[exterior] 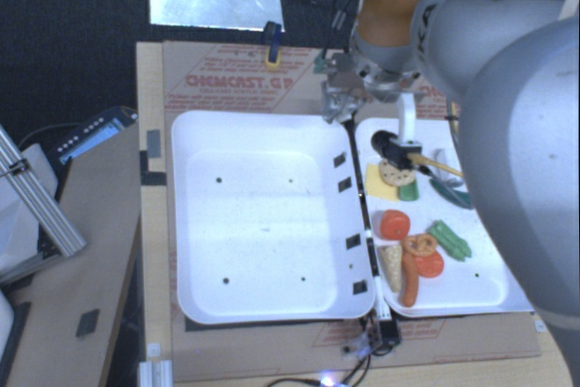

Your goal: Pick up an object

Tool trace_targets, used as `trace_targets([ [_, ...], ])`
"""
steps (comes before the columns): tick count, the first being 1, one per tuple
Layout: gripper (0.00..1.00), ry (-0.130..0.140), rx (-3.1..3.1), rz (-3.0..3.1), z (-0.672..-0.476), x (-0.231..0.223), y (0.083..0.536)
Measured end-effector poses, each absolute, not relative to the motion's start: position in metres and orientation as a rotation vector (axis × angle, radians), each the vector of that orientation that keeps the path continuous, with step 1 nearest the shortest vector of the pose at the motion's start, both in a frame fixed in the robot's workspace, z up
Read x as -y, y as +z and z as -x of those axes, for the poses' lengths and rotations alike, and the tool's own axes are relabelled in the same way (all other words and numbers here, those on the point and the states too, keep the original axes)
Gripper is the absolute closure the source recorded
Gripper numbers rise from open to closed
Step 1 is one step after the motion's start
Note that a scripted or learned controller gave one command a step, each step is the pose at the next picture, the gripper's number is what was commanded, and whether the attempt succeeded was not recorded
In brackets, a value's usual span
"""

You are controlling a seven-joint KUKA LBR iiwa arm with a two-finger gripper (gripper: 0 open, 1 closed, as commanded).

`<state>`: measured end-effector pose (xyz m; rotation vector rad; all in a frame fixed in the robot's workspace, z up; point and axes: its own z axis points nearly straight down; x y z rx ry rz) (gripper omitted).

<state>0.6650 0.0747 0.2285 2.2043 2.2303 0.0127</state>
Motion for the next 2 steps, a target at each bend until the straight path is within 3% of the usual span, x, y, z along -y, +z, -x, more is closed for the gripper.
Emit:
trace_targets([
  [1,1.0,0.013,-2.239,-2.205,-0.649,-0.181,0.261],
  [2,1.0,-0.002,-2.232,-2.214,-0.668,-0.227,0.182],
])
